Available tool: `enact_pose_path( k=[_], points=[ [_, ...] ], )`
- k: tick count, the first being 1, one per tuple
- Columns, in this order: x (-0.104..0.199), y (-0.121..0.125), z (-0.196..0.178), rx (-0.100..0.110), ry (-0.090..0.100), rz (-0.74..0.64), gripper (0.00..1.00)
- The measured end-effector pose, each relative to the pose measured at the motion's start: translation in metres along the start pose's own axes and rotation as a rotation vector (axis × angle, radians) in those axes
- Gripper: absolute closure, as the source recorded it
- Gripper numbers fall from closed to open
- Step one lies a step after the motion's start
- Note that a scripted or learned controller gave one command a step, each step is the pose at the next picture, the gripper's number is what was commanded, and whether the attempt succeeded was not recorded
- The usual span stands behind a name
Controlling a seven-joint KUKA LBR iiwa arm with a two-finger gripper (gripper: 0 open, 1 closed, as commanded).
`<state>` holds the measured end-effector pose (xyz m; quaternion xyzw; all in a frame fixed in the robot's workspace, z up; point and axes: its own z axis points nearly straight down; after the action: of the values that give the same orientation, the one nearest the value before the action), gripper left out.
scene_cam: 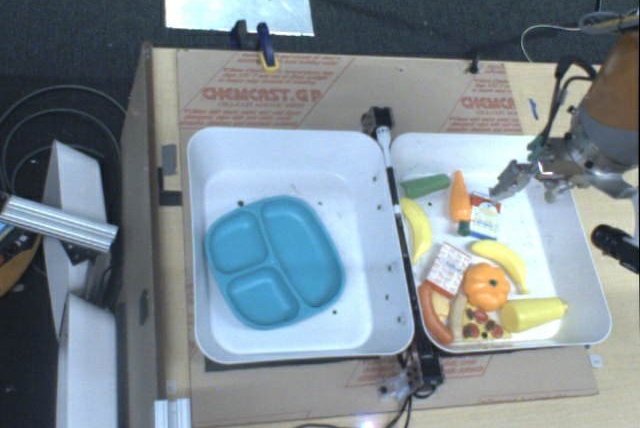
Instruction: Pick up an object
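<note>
Below, cardboard bench (300,81) bears two white bins (290,151).

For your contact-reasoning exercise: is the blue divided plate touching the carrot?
Apart. The camera view shows the blue divided plate in the left bin, the carrot in the right bin.

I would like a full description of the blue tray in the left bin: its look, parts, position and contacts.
The blue tray is a light blue plate with rounded corners, apparently plastic. Raised ridges divide it into three compartments: two in its upper part and one in its lower part. It lies flat on the floor of the left bin, turned slightly askew to the bin's walls, nearer the lower left. Nothing lies in it, and it touches nothing besides the bin floor.
</note>
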<state>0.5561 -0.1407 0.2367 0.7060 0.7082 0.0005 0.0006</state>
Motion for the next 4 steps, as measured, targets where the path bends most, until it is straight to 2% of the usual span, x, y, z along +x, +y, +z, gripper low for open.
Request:
enact_pose_path(
  k=[1,2,3,4],
  points=[
    [-0.005,0.035,0.07,0.003,0.0,-0.002,0.0],
    [0.008,0.069,0.153,-0.006,-0.006,-0.004,0.0],
    [0.024,0.04,0.146,-0.018,-0.007,0.001,0.0],
    [0.043,0.11,0.152,0.028,-0.009,-0.008,0.0]
  ],
)
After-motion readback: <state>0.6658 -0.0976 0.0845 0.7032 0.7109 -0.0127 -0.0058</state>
